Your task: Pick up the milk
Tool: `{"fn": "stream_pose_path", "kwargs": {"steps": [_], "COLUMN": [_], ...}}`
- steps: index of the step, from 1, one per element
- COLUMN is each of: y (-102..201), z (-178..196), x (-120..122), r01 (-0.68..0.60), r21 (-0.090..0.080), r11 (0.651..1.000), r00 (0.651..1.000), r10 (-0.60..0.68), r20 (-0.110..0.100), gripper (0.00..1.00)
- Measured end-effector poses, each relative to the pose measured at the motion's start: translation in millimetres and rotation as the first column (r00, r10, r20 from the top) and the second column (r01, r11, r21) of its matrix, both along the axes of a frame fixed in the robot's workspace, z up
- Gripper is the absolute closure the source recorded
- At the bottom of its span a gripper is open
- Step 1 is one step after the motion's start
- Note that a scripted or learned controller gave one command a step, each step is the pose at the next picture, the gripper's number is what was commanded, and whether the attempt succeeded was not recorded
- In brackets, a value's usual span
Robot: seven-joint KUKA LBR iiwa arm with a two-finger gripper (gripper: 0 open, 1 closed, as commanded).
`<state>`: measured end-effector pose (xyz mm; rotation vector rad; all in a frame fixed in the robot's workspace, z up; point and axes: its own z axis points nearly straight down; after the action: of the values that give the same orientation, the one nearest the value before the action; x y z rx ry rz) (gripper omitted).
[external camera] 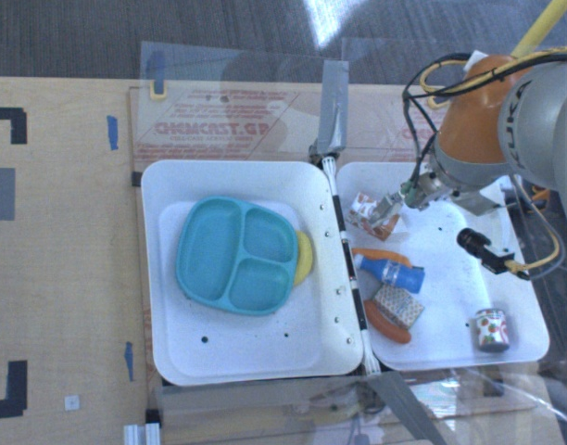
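The robot's pincer [392,206] hangs low at a small red-and-white milk carton [365,213] in the right bin [441,341]; whether its fingers grip cannot be told.

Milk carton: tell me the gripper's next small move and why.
Probably close the fingers and lift a little. The gripper sits low in the right bin, right at the milk carton near the divider, but the view does not show the carton clearly between its fingers, so a grasp isn't confirmed.
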<state>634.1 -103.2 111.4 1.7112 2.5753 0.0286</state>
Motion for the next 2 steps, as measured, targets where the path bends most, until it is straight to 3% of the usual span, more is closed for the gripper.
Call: {"fn": "stream_pose_path", "kwargs": {"steps": [1,2], "y": [6,3], "z": [-18,-6], "x": [-21,-19], "r01": [-0.239,-0.235], "r21": [0.004,0.001], "r11": [0.971,0.972], "r00": [0.97,0.972], "r10": [0.239,0.235], "r20": [-0.033,-0.025], "gripper": [0.0,1.0]}}
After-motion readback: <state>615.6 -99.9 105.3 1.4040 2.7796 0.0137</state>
